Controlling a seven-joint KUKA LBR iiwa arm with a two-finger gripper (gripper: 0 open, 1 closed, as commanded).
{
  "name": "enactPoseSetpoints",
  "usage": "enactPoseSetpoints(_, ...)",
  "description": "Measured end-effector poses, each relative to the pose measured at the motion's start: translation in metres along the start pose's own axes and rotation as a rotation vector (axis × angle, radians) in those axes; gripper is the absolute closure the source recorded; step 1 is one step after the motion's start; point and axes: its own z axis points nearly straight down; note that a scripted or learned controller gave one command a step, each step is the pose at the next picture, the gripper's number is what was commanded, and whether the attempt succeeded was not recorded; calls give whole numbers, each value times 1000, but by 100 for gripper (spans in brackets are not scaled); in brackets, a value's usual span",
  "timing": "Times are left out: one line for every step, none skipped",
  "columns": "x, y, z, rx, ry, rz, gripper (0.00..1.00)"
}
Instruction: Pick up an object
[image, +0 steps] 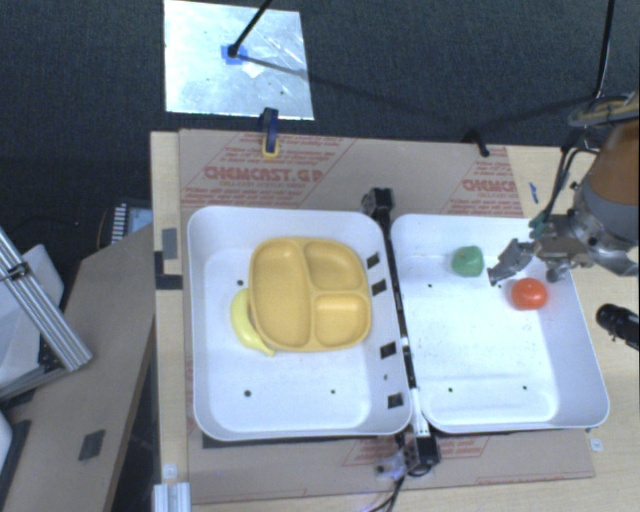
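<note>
A green ball-like object (466, 261) lies in the far part of the right bin (500, 400). An orange-red round object (529, 293) lies a little to its right and nearer. My gripper (508, 262) hangs over the right bin between these two, just above and left of the orange one. Nothing shows between its fingers, and how they stand is unclear.
The left bin (220, 400) holds a yellow divided plate (305, 293) lying partly over a yellow banana (245, 322). A black divider rail (392, 300) runs between the bins. The arm comes in over the right bin's far right corner.
</note>
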Motion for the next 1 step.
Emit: enactPoseSetpoints(0, 2, -6, -12, -2, -2, 0)
